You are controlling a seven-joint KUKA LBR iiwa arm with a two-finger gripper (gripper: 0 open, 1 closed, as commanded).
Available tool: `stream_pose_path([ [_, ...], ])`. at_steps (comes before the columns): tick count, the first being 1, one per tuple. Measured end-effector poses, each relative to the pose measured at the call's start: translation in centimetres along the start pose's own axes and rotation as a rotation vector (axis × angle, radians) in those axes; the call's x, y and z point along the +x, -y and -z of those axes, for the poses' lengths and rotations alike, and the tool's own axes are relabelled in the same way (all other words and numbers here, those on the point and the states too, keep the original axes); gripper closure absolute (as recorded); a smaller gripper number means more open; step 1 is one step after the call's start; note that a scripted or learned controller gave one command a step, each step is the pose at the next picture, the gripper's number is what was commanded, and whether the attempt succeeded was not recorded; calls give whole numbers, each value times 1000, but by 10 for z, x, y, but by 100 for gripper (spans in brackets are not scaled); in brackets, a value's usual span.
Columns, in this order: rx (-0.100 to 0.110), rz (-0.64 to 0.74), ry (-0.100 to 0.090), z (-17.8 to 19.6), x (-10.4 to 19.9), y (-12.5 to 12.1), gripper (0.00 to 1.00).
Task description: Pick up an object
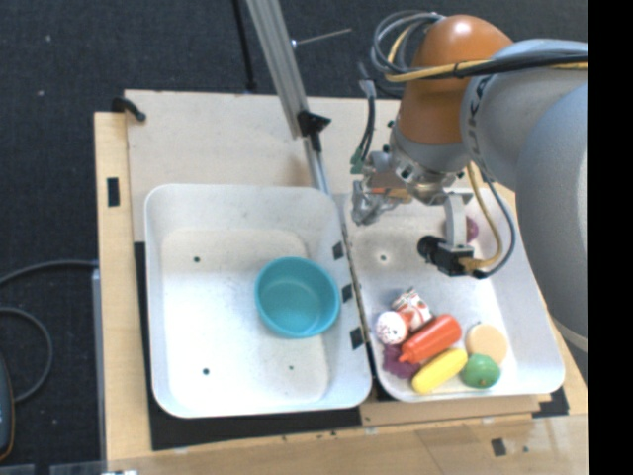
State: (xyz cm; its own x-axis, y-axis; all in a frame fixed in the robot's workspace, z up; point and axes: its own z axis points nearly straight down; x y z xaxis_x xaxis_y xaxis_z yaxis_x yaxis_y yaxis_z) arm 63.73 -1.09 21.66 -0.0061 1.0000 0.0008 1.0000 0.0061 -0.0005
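Hovering at the right bin's (514, 295) far-left corner, the gripper (368, 206) carries nothing visible, finger state indeterminable; toys (435, 349) remain unpicked.

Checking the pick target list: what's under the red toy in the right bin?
The red toy lies on a purple piece, with the yellow toy against its lower side and the white figure at its left end. The rest of the purple piece is covered.

The left bin (178, 265) lies mostly bare, only a blue bowl (297, 297) sitting right of centre; the right bin's (524, 305) near end is crowded with toy foods (435, 349); the arm (514, 107) overhangs its far end.
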Motion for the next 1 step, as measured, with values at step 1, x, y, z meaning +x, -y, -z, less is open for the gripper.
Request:
stream_pose_path([
  [1, -4, 2, -1, 16, 55, 1, 100],
])
